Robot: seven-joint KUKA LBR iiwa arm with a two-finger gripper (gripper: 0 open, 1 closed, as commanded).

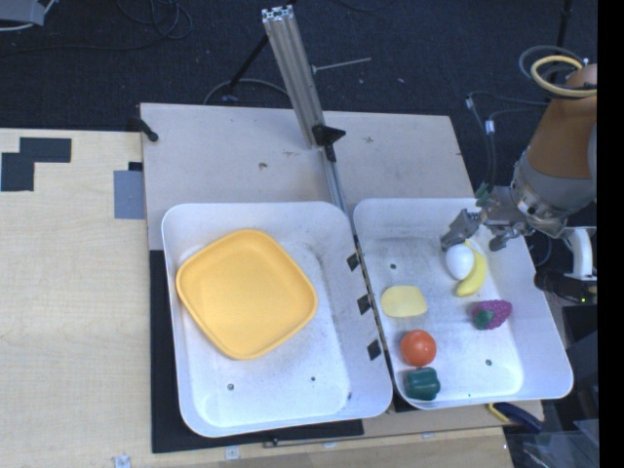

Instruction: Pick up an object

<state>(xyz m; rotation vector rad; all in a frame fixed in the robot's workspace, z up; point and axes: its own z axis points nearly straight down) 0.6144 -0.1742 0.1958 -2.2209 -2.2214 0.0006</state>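
Observation:
The right bin holds several toy foods. A white egg lies against a yellow banana near the bin's far right. Purple grapes sit just in front of them. A pale yellow piece, a red tomato and a green pepper line up toward the front. My gripper hangs just behind and above the egg, open, its two fingers spread wide with nothing between them.
A yellow square plate lies in the left bin. A slanted metal rail rises behind the divider between the bins. The arm's orange band stands at the right edge.

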